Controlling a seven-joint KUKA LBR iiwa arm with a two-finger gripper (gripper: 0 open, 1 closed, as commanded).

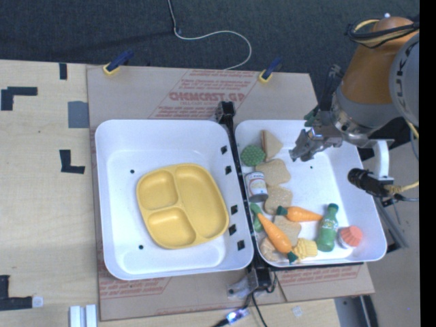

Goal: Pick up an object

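Gripper (304, 148) above right bin (344, 172), upper part, clear of toys. Finger state: cannot tell; nothing seen held. Carrot (276, 234), bottle (328, 227), bread (276, 172) lie in bin. Pick not yet done.

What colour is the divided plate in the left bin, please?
Yellow: the three-compartment plastic plate shows best in the camera view.

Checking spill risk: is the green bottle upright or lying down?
Lying down: the green bottle rests on its side on the right bin's floor.
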